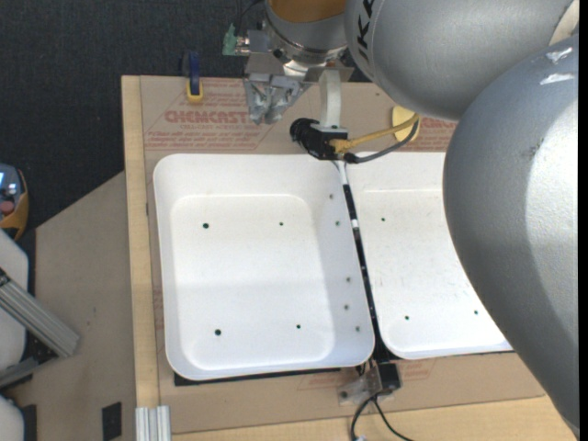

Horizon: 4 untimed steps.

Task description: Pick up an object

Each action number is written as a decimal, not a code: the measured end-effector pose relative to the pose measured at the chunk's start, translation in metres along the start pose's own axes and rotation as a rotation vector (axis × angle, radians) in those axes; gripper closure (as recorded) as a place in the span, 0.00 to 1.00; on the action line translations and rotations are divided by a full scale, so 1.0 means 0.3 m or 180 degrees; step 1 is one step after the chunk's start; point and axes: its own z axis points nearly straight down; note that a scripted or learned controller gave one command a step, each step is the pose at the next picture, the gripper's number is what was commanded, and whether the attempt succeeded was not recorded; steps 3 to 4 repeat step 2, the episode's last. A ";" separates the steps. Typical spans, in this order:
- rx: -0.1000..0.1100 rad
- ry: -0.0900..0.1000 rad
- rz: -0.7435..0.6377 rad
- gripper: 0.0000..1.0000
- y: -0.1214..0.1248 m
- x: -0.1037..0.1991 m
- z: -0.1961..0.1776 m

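My gripper [267, 107] hangs high over the cardboard just behind the back rim of the left bin [165, 246]. I see no object under it or hanging from it. The left bin's white floor shows a few small dark dots, and so does the floor of the right bin [432, 338]. The large grey arm covers much of the right bin and the view's right side.
A brown board with red lettering [197, 118] lies under both bins. A blue and yellow clamp [193, 74] stands at its back left edge. A yellow patch [404, 118] shows behind the right bin. A clip with a cable [372, 381] sits at the front between the bins.
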 end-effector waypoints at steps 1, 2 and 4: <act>0.0001 -0.0004 0.0007 1.00 0.001 -0.200 -0.204; 0.0043 -0.0003 -0.0027 1.00 -0.008 0.081 0.044; 0.0043 -0.0003 -0.0027 1.00 -0.008 0.081 0.044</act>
